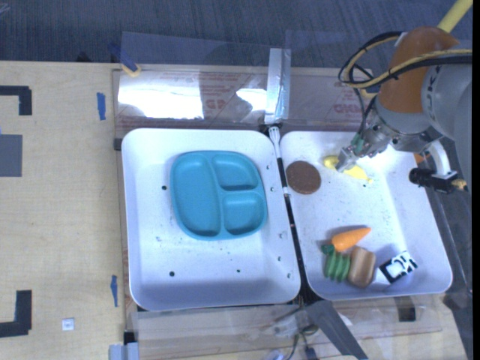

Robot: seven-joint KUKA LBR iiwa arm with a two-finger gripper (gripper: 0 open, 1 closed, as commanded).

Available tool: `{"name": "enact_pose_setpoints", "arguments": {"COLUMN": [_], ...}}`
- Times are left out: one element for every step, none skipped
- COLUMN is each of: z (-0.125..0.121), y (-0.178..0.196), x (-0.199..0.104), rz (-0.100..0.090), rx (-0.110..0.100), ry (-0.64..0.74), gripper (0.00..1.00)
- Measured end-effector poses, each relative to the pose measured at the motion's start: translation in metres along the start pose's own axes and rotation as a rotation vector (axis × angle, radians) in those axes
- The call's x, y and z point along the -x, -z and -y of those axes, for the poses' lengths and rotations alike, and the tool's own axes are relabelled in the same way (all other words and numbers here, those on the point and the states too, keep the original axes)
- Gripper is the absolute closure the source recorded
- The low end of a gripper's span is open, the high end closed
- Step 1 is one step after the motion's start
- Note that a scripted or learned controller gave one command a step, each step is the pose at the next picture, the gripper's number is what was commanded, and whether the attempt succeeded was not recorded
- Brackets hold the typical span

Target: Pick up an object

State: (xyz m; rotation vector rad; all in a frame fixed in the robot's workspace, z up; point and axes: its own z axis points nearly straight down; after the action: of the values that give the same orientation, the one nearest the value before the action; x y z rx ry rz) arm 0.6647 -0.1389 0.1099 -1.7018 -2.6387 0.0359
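Note:
My gripper [346,159] is low at the back of the right bin [420,223], reaching in from the right. Its tip sits right at a small yellow object [357,173] lying on the bin floor, with a bit of yellow showing on each side of the tip. A brown round disc [303,177] lies just left of it. At the front of the same bin are an orange carrot [351,238], a green piece [337,265], a tan block [363,266] and a black-and-white cube [398,266].
The left bin [150,261] holds a blue divided plate [219,193]. A ridge [289,216] separates the two bins. A clear plastic panel [202,88] stands behind them. The arm's body and cables [420,81] hang over the right bin's back corner.

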Motion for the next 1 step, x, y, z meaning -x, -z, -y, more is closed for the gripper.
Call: {"name": "enact_pose_setpoints", "arguments": {"z": [-0.0264], "y": [0.1114], "x": [-0.0489], "rz": [-0.007], "rx": [0.032], "ry": [-0.153], "gripper": [1.0]}}
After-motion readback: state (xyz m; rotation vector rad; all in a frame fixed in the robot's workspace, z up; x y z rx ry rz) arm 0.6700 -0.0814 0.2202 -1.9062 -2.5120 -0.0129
